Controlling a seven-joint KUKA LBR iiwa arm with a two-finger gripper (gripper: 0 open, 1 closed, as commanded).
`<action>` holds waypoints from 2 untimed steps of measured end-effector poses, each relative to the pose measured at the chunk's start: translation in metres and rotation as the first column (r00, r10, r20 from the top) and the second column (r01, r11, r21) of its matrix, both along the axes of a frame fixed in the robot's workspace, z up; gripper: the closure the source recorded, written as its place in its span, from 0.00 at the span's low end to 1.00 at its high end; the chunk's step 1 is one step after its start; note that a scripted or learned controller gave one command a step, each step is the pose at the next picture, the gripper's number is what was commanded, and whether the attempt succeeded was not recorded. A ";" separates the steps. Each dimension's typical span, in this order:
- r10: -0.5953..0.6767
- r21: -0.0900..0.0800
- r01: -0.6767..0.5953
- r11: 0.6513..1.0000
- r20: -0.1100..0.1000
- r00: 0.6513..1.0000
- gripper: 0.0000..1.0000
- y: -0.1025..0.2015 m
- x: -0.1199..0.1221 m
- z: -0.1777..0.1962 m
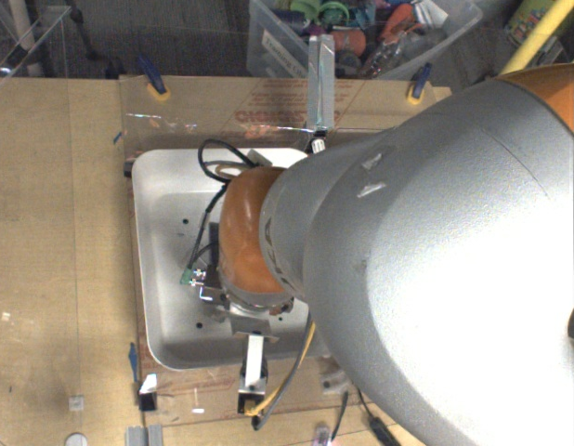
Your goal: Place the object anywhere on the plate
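My grey arm (pixel 436 249) reaches in from the right and covers most of the view. Its orange band (pixel 242 235) and wrist hang low over the left white bin (pixel 162 249), near the bin's front right part. The gripper (pixel 229 312) points down into the bin beneath the wrist, and the wrist hides what lies under it. The bare bin floor to the left of the wrist shows a few small dark dots.
A clear tub of colourful toys (pixel 361 12) stands behind the bench. Blue clamps (pixel 155 84) hold a transparent sheet along the back edge, and a clear upright strip (pixel 320 82) rises there. Bare wooden bench top (pixel 55 249) lies left of the bin.
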State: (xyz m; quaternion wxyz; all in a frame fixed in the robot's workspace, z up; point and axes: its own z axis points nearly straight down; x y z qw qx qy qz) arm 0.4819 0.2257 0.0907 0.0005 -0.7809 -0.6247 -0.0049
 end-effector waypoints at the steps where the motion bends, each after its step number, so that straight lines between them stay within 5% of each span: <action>1: -0.246 0.004 0.246 0.969 0.000 0.969 1.00 -0.026 0.021 0.000; 2: -0.155 -0.008 0.155 0.988 -0.011 0.988 1.00 0.000 0.093 0.045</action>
